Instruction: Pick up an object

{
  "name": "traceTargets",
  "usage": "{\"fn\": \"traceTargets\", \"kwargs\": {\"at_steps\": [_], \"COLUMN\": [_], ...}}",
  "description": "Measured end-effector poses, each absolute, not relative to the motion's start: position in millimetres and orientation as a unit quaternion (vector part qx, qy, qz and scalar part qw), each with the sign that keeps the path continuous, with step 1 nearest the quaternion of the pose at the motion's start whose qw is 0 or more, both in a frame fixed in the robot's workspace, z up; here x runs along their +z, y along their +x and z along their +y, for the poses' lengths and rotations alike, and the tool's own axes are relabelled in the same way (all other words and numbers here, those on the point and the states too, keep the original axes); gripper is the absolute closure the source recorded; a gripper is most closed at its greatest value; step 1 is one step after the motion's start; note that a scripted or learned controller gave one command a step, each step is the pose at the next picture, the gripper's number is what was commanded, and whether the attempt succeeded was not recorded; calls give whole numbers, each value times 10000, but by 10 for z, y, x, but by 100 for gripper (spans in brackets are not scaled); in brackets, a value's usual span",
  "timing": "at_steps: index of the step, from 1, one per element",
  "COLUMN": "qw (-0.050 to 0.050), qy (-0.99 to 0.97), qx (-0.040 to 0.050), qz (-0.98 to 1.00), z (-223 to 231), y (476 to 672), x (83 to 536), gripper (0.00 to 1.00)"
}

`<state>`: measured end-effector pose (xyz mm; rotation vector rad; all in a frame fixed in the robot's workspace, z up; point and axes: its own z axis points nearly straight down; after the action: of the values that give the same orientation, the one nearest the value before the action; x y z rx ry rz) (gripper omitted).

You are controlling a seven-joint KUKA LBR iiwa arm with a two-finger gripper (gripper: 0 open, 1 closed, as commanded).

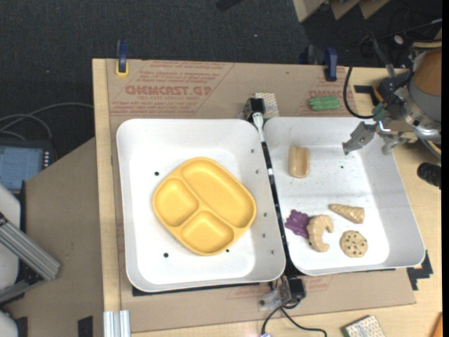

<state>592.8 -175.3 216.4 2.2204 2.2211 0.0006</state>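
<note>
Camera view: we see the gripper (361, 137) above the right bin's (393, 188) far right corner; we cannot tell the state of its jaws. In that bin lie a tan block (299, 161), purple piece (297, 222), croissant (320, 232), cone (348, 213) and cookie (353, 243). The left bin (140, 160) holds a yellow divided plate (203, 206).

A single fixed camera looks down at a slant from above the tabletop (210, 83), far enough back to take in both white bins whole, the cardboard sheet beneath them and dark floor beyond. The gripper (361, 137) enters at the upper right; the right bin (393, 195) lies just below it, the left bin (133, 188) well off to its left.
</note>
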Motion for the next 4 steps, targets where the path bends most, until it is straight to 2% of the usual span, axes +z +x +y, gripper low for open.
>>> {"fn": "traceTargets", "kwargs": {"at_steps": [1,2,3,4], "qw": [-33,-9,32,-6], "qy": [7054,7057,7091,7047], "qx": [5,-21,-3,3], "qz": [7088,7085,7051,7095], "z": [-1031,-951,-1838,-948], "y": [6109,6610,6664,6678], "x": [831,866,860,872], "gripper": [0,0,0,0]}}
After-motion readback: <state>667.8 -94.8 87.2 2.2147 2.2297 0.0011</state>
